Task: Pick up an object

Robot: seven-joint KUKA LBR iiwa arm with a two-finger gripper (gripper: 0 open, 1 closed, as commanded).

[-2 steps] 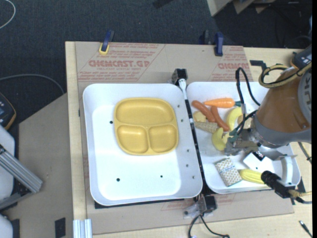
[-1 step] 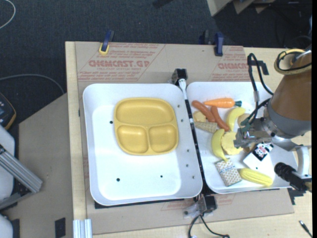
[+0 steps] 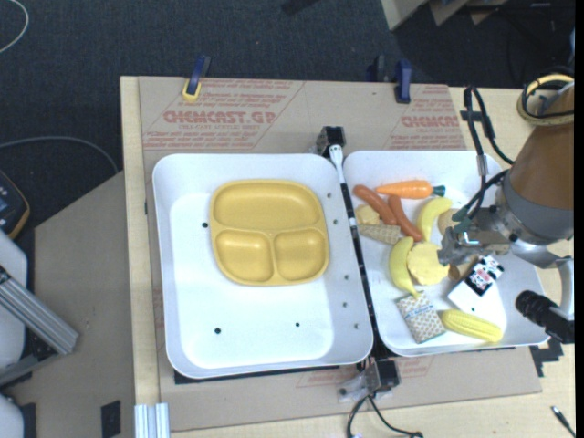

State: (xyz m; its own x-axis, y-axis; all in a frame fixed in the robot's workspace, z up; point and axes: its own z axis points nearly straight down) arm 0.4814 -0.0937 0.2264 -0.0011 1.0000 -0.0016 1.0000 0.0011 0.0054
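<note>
We saw the claw [image 3: 459, 243] low in the right bin [image 3: 365, 176], over the yellow toy food [image 3: 422, 261] | its grip we could not tell | orange carrot [image 3: 404, 189] lay at the far side | yellow divided tray [image 3: 269, 230] sat in the left bin [image 3: 182, 272].

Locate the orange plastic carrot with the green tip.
The orange plastic carrot lies near the far edge of the right-hand white bin, just beyond the red sausages and the yellow banana.
</note>
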